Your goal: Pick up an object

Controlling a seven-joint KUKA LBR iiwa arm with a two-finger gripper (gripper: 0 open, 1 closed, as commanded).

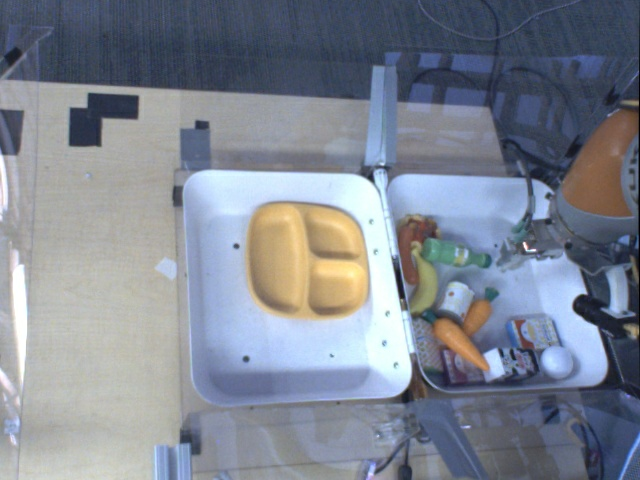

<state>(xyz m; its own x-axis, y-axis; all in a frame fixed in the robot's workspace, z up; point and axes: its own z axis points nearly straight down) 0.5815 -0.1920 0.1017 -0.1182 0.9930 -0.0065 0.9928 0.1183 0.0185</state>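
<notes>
At the near rim of the right bin (590, 376) lies a white ball (556, 362), with a small carton (531, 330) just behind it and a dark flat packet (462, 368) to its left. A large carrot (461, 344) rests across that packet, and a smaller carrot (477, 314) sits just beyond, touching a small white jar (457, 297). Farther back, a banana (426, 286) curves along the bin's left wall, under a green bottle (452, 255) lying on its side; a red-brown item (410, 236), possibly a sausage, lies at the bottle's far end. The gripper (520, 249) hangs over the bare floor of this bin, right of the bottle and apart from it; nothing shows between its tips, but the view is too small to tell how the jaws stand. The arm (600, 183) rises behind it at the right edge. In the left bin (215, 368), a yellow sectioned tray (305, 260) sits near the middle.
</notes>
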